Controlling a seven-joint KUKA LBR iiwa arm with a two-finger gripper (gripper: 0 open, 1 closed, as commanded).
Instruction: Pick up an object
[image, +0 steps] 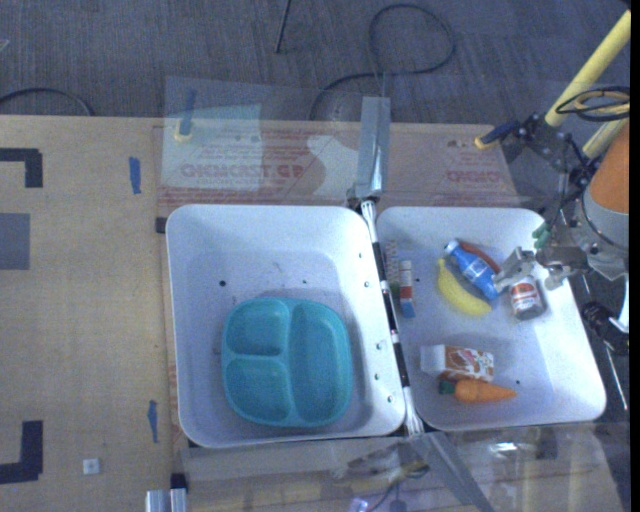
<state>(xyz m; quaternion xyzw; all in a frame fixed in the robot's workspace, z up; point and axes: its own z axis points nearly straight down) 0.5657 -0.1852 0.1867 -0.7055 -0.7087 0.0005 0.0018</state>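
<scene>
My gripper (533, 272) hangs over the right side of the right bin (570, 385), its two fingers spread open. A small red and silver can (526, 299) lies just below the fingertips, not gripped. To its left a blue packet (472, 270) rests across a yellow banana (462, 293). Nearer the front lie a white and red carton (458, 360) and an orange carrot (482, 391). A thin stick-shaped item (405, 286) lies along the bin's left wall.
The left bin (195, 250) holds a teal divided plate (288, 362). A metal divider (372, 150) runs back from between the bins. Cables and a yellow pole (590, 65) sit at the back right, beside the arm.
</scene>
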